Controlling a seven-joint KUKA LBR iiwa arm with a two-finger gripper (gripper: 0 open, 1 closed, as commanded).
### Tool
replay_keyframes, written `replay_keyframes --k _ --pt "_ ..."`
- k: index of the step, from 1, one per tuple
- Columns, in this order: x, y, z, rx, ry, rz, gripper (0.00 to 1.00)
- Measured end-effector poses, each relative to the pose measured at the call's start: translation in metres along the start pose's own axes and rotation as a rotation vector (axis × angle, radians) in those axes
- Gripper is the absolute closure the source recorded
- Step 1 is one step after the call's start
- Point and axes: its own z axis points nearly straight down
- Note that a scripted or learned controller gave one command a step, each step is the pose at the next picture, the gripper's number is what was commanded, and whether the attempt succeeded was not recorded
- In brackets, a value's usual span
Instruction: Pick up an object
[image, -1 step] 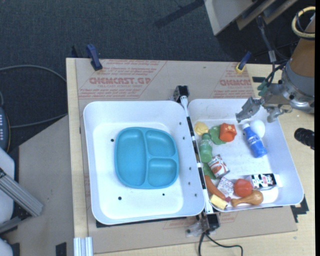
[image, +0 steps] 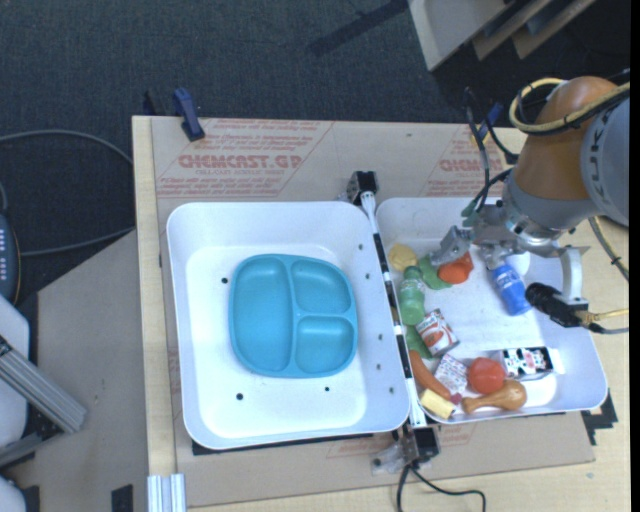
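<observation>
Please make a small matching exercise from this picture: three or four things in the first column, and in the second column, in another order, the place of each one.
Things:
1. blue divided plate
2. blue bottle
3. red tomato
4. blue clamp

Places:
A. at the far left corner of the bench, outside the bins
B. in the left bin
C. in the right bin, near its front edge, beside the black and white carton
D. in the right bin, just below the gripper

Pairs: 1-B, 2-D, 3-C, 4-A
</observation>
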Motion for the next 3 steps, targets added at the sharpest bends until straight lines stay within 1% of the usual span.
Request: replay_keyframes --k 1,2,3 --pt "-0.004 0.015 0.056 -0.002 0.000 -0.001 0.00" --pt "-0.004 0.015 0.046 -0.004 -0.001 0.000 1.00" --pt "0.046 0.019 -0.049 -0.004 -0.001 -0.002 1.00"
